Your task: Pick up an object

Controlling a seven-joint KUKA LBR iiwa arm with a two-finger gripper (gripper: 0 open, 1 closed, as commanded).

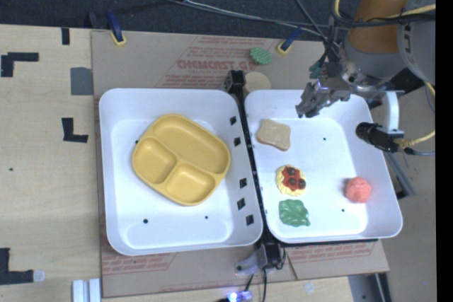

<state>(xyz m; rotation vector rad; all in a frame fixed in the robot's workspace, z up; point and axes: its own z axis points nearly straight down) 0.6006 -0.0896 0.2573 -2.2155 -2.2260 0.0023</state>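
- Bread (pixel 273 134) lying flat in right bin (pixel 327 231), near its left wall, toward far-left corner.
- Pizza (pixel 291 180) just nearer than bread, apart from it, mid-bin toward left.
- Green piece (pixel 294 213) right below pizza, near front edge, almost touching it.
- Pink ball (pixel 358 189) alone near right wall, well apart from the rest.
- Jaws (pixel 312 104) hanging over far edge of right bin, tilted down-left, beyond and right of bread, touching nothing seen; cannot tell whether open or closed.
- Yellow tray (pixel 181 158) in middle of left bin (pixel 117 184), three compartments, turned at an angle.
- Green disc (pixel 260 55) on counter (pixel 42 173) past the bins, near far edge.
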